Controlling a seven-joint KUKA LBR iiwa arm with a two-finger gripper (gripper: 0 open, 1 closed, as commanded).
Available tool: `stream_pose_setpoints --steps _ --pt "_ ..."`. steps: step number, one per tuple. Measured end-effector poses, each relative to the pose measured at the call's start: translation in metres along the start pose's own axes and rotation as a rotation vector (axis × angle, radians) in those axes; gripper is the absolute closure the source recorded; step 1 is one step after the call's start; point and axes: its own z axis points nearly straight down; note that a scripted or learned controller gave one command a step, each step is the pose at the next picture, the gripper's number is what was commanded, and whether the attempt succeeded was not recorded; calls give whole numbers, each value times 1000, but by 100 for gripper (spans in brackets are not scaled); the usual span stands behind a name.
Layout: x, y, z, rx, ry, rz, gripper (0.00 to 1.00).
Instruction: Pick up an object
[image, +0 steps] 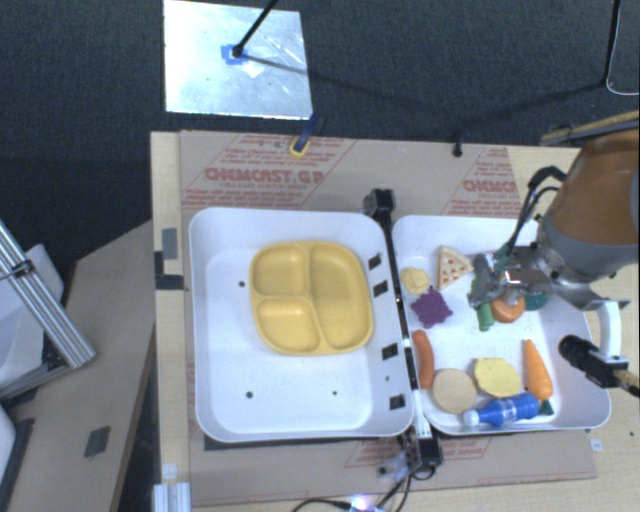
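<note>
Orange round piece (508, 310) w/ a green bit (485, 318) beside it sits in the right bin (598, 400), upper-middle area, and that's right where the hand (497, 285) is: low over it, coming in from the right w/ the grey-and-orange arm (600, 215) behind. Hand looks directly above or touching that orange piece; can't tell from this angle if the grip is open or closed, or whether anything's actually caught in it.

Key relation: target lies just below and a touch toward the near edge from the hand, so approx. straight down, no sideways travel needed, I'd judge. Piece looks roundish, no clear long axis.

Other stuff nearby: pizza-slice toy (453, 267) just left of the hand, purple lump (432, 307) further left, orange carrot (537, 368) nearer the front, yellow slice (497, 377), blue bottle (505, 410) at the front rim. Left bin (215, 400) holds a yellow divided plate (308, 298), well apart from the hand.

Risk, imo: green bit crowding the grab.
</note>
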Motion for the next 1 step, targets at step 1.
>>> stream_pose_setpoints --steps 1 --pt "48 21 -10 1 2 -5 100"
